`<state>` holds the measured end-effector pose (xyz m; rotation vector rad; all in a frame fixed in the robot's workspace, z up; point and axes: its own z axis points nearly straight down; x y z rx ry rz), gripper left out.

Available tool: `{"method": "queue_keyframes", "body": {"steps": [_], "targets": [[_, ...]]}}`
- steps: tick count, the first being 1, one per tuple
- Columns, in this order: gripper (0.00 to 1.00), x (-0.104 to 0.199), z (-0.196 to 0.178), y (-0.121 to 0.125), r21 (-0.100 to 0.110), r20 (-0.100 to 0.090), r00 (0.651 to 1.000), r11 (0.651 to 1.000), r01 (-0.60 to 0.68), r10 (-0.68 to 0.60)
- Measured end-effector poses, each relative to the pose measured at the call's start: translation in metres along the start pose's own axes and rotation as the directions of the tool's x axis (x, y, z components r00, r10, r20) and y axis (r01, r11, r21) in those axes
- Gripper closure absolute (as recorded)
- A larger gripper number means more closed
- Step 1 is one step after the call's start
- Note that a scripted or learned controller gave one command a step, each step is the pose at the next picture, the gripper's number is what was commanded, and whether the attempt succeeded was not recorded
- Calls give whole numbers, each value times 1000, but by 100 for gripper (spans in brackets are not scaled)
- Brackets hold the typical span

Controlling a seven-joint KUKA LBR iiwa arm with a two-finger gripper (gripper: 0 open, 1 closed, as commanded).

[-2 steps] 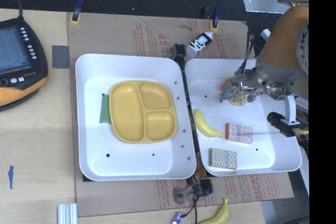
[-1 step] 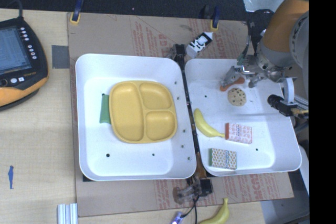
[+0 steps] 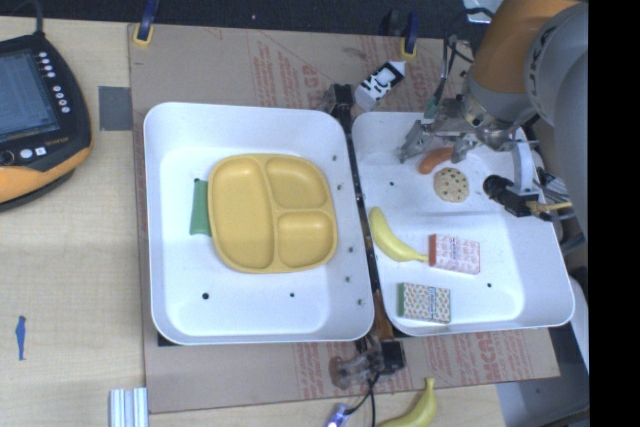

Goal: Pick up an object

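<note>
My gripper (image 3: pixel 437 148) is low over the far end of the right bin (image 3: pixel 500 310). It stands open, one grey finger (image 3: pixel 410 151) to the left and one to the right. A small orange-red sausage-shaped thing (image 3: pixel 435 161) lies on the bin floor between and just in front of the fingertips, not clamped. A round speckled cookie (image 3: pixel 451 184) lies just nearer than that. Further forward in the same bin are a yellow banana (image 3: pixel 393 238), a red-and-white packet (image 3: pixel 455 254) and a green patterned packet (image 3: pixel 425 303).
The left bin (image 3: pixel 180 300) holds a yellow divided plate (image 3: pixel 272 212) with a green flat thing (image 3: pixel 200 207) sticking out under its left edge. A second banana (image 3: pixel 415 407) lies outside the bins at the front. A control pendant (image 3: pixel 35 120) sits at far left.
</note>
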<state>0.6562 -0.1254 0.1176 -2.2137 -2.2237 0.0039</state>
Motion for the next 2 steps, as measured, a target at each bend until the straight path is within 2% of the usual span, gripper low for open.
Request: {"method": "queue_keyframes", "body": {"steps": [1, 2], "targets": [[0, -53, 26, -1, -2, 1, 1000, 1000, -3, 3], [0, -17, 26, 0, 0, 1, 1000, 1000, 0, 0]]}}
